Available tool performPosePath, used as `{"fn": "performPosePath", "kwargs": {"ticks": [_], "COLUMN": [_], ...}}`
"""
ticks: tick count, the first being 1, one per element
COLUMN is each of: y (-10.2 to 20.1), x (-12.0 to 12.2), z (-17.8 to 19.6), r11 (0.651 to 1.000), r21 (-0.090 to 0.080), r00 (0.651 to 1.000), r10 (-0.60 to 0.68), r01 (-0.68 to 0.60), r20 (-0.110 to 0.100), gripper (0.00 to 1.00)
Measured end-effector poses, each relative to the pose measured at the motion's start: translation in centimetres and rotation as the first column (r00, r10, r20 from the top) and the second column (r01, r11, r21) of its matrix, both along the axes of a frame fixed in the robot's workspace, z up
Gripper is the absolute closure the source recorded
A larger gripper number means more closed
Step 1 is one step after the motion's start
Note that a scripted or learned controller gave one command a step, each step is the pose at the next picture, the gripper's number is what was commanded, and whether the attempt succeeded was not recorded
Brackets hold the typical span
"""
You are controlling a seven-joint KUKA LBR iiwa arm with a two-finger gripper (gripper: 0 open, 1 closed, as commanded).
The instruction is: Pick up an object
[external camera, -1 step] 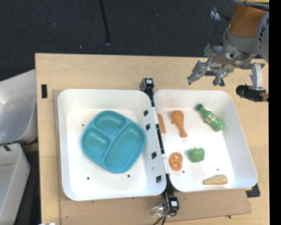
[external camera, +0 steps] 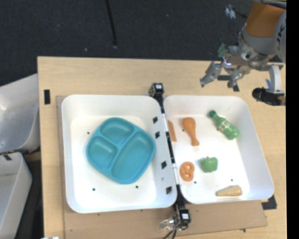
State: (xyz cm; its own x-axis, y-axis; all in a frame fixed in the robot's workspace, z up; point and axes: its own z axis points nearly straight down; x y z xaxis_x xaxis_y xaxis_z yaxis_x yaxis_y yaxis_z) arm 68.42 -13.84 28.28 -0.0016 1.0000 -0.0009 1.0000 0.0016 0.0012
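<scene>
On the tabletop point(external camera: 114, 76): two shallow white bins side by side, joined by a dark hinge strip with small clips
Left bin point(external camera: 74, 133): holds one blue sectioned plate point(external camera: 121, 150), lying flat, three compartments visible
Right bin point(external camera: 251, 148): holds six small toy foods, all apart from one another
Green bottle point(external camera: 224, 125): lies tilted near the far right corner of the right bin
Drumstick point(external camera: 191, 130): orange-brown, lies near the middle of the far half, thick end away from the camera
Orange strip point(external camera: 172, 131): thin piece just beside the dividing wall; too small to identify
Pretzel point(external camera: 187, 171): orange, near the dividing wall in the near half
Green pepper point(external camera: 209, 164): just right of the pretzel, not touching it
Cone point(external camera: 228, 191): tan, lies on its side near the front edge
Arm: comes in from the upper right, orange band cut off by the frame edge
Gripper point(external camera: 220, 77): hangs above bare tabletop beyond the far edge of the right bin, well apart from every object; jaws spread and released, nothing between them
Hard to make out: dark item at the right edge beside the arm, partly cut off; cables at the front of the hinge
</scene>
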Motion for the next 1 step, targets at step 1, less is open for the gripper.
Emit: {"fn": "performPosePath", "kwargs": {"ticks": [1], "y": [0.32], "x": [0.21], "z": [-4.32], "r11": [1.000], "r21": [-0.002], "r00": [1.000], "r10": [0.001], "r01": [-0.001], "r20": [-0.003], "gripper": [0.00]}}
